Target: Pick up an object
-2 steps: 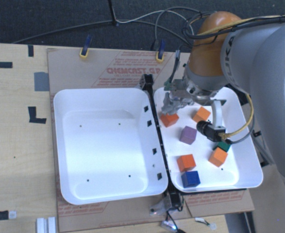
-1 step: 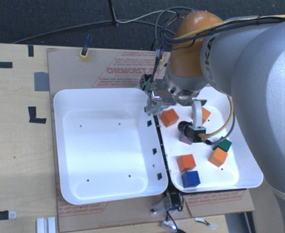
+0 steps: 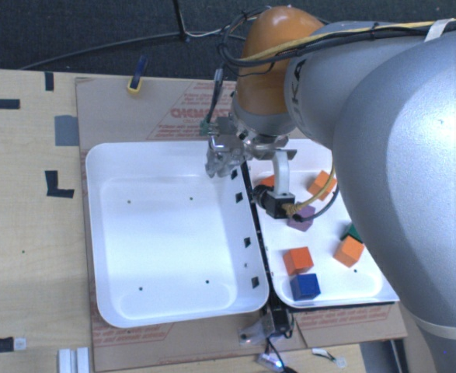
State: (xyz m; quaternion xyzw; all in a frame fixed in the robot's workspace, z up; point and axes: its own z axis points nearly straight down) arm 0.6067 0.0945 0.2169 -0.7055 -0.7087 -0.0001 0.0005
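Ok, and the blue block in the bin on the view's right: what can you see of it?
The blue block is a small cube, plain matte blue, looking like painted wood or plastic. It lies flat on the floor of the white bin, near its front wall and inner corner. An orange block sits right behind it, touching or nearly so; I cannot tell which.

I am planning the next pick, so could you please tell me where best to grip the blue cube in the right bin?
Come straight down on the blue cube and close across its left and right faces in the view. Those sides look free, while the orange-red cube sits close behind it and the bin wall close in front.
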